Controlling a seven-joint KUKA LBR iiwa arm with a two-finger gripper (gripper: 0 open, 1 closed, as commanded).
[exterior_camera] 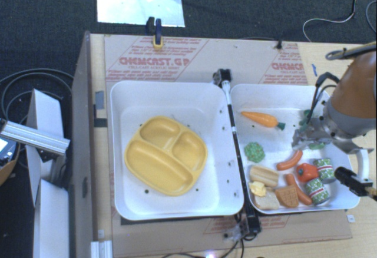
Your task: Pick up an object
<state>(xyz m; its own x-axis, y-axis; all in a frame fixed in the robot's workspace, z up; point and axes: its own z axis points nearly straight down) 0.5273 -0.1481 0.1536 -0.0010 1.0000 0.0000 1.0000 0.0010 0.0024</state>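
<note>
While the gripper point(307, 138) hangs low over the right bin point(277, 95) near the sausage point(289, 160) and carrot point(260, 118), nothing is picked up yet, and I cannot tell if it is wide or narrow.

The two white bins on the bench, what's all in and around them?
Left bin: 1, white, left half of the bench
Right bin: 1, white, beside it
Divided plate: 1, yellow, middle of the left bin
Carrot: 1, orange, upper part of the right bin
Broccoli piece: 1, green, right bin centre
Toy food heap: several, mixed colours, right bin's near end
Cardboard sheet: 1, printed red, under both bins
Arm: 1, grey and orange, over the right bin
Gripper: 1, dark, above the right bin
</note>
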